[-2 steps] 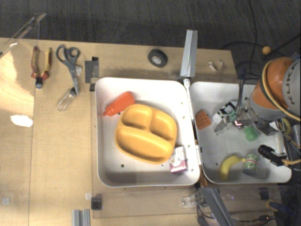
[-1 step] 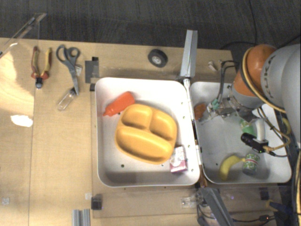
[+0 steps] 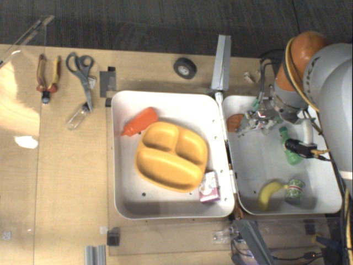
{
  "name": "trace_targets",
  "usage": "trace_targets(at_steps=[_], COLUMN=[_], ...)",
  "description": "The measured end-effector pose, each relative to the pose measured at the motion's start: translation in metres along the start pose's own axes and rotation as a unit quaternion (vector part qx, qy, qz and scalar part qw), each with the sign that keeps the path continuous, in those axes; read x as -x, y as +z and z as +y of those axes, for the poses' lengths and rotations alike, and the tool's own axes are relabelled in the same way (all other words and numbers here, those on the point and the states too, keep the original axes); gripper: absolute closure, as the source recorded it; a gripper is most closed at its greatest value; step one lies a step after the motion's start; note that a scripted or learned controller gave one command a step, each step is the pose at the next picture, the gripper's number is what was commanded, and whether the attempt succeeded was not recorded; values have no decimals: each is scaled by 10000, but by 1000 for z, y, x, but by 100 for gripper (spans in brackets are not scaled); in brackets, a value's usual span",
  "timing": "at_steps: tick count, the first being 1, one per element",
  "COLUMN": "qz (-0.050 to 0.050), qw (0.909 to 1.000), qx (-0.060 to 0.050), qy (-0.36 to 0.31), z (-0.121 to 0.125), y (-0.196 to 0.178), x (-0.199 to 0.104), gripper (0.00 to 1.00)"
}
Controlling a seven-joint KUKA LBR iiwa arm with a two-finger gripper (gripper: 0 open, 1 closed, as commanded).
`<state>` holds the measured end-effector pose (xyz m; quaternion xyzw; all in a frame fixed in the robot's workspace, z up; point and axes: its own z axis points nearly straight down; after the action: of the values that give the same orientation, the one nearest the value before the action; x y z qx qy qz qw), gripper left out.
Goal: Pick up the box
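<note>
Box: the small pink and white box (image 3: 209,186) is lying in the left bin (image 3: 124,148), in its near right corner, close against the right wall.
Box's neighbour: a yellow divided tray (image 3: 171,156) is sitting upside-down-looking in the middle of the same bin, its near right edge touching or just overlapping the box.
Orange piece: an orange carrot-like thing (image 3: 139,121) is lying beside the tray's far left edge, pointing toward the bin's left wall.
Right bin: the right bin (image 3: 259,159) is holding a banana (image 3: 269,192) near its front wall, a small round can (image 3: 294,189) just right of the banana, a green bottle (image 3: 289,148) further back, and a brown round thing (image 3: 235,122) at the far left corner.
Gripper: the gripper (image 3: 259,119) is hanging over the far part of the right bin, well apart from the box; I cannot tell how its pincer is standing, and nothing is showing in its grasp.
Bench: scissors (image 3: 83,76), red-handled pliers (image 3: 47,76) and a roll of black tape (image 3: 185,68) are lying on the wood behind the bins.
</note>
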<state>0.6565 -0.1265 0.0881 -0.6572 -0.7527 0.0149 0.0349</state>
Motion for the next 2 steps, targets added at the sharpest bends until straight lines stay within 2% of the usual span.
trace_targets(at_steps=[1,2], qz=[-152,-137], qw=[9999,9999], qx=[20,-4], qy=[10,10], z=[-4,-5], y=[-9,-8], x=[13,12], gripper=[100,0])
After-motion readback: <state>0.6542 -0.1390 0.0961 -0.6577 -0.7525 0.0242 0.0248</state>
